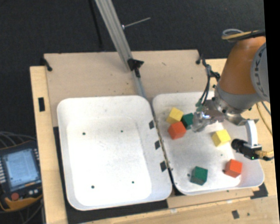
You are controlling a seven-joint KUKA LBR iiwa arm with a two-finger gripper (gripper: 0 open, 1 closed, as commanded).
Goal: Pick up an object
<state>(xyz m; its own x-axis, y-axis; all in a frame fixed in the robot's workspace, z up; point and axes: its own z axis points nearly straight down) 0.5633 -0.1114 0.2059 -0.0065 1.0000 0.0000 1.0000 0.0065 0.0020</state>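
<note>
Arm reaches in from right over right bin (183,190). Claw (196,122) low in bin's upper part, next to a green block (188,119); can't tell claw state. Yellow block (175,115) and red block (177,130) just left of it. Also yellow (221,137), red (233,167), green (199,175) blocks. Left bin (68,109) on worktop (45,154)

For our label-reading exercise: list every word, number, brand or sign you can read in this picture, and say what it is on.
No text can be read here.
Handheld control pad at the left edge: its lit screen shows lines, too small and blurred to read.
Arm, white bins and coloured blocks: no lettering can be made out.
</note>
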